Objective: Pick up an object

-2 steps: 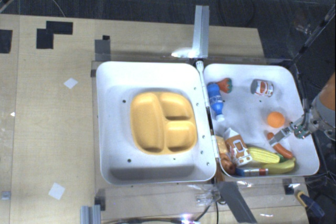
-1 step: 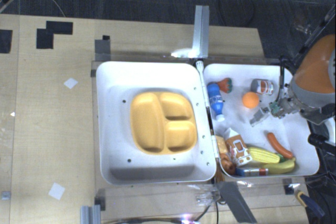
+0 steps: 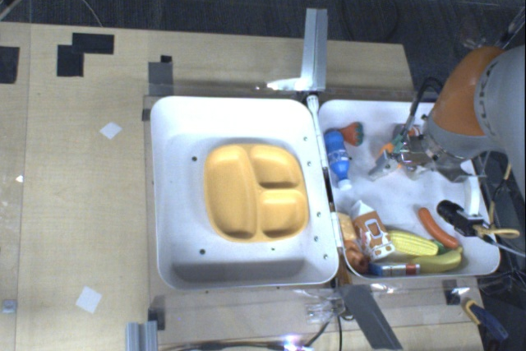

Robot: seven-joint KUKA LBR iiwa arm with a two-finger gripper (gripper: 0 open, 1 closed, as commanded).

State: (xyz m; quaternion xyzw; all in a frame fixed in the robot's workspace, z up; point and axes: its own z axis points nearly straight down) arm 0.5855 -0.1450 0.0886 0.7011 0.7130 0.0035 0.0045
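My gripper (image 3: 385,166) hangs low over the middle of the right bin (image 3: 386,197), reaching in from the right. To its left lies a blue bottle (image 3: 336,157) against the bin's left wall. A small orange and green toy (image 3: 353,132) sits just behind the bottle, up and left of the gripper. Along the bin's front lie a red sausage (image 3: 436,228), a yellow corn cob (image 3: 413,243), a banana (image 3: 440,260) and a small printed packet (image 3: 371,233). Nothing shows between the gripper and the white bin floor under it.
The left bin (image 3: 177,201) holds a yellow divided tray (image 3: 252,191). A red and blue marker (image 3: 393,268) lies at the right bin's front edge. A metal post (image 3: 315,49) stands behind the seam between the bins. The arm's orange band (image 3: 464,99) looms over the right bin's back right corner.
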